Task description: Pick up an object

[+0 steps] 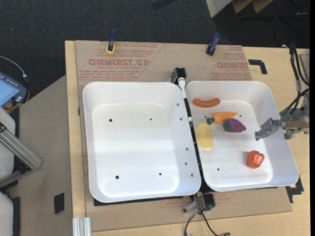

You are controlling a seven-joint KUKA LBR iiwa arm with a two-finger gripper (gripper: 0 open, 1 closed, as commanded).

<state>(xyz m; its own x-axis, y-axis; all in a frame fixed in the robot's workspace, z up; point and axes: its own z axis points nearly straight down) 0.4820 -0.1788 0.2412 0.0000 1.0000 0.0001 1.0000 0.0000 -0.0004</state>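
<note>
Two white bins sit side by side on a bench (147, 58) topped with brown printed cardboard, seen from above at a slant. The left bin (98, 107) has its white floor marked with a few small dark dots. The right bin (275, 112) holds five toy foods: a sausage (206, 102) near the far wall, a carrot (222, 116) just in front of it, a purple piece (235, 126) touching or all but touching the carrot's near side, a pale yellow piece (204, 135) close to the wall shared with the left bin, and a red pepper (254, 159) lying apart toward the near right corner. The claw (263, 131) reaches in over the right bin's right rim, its grey tip low above the bin floor, to the right of the purple piece and beyond the pepper. Nothing shows between its fingers, and whether they are spread or closed cannot be told from this angle. A yellow clamp (111, 47) and a blue clamp (213, 44) grip the cardboard's far edge. Cables (298, 82) hang at the right, beside the arm.
</note>
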